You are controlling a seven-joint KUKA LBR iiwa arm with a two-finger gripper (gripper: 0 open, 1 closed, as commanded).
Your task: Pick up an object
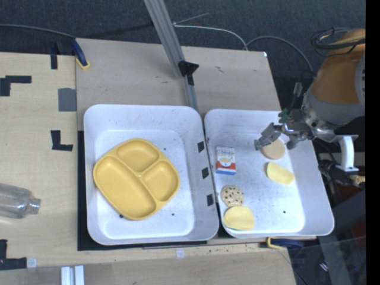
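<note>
My gripper (272, 139) hangs over the right bin (309, 215), at its 1 o'clock corner; I can't tell its state. A tan disc (275, 151) lies just at its 6 o'clock, apparently touching, with a yellow piece (279, 173) further along that line.

Small carton (225, 160): I see a white box with blue and red print, lying flat near the left wall of the right bin (309, 218).
Cookie (232, 194): round, tan, dark-speckled, flat, just below the carton.
Lower yellow piece (238, 218): pale, rounded, touching the cookie's lower edge, at the front wall.
Right yellow piece (279, 173): pale, oblong, lying tilted toward the right side.
Beige disc (274, 150): round, flat, just above the right yellow piece, partly covered from above.
</note>
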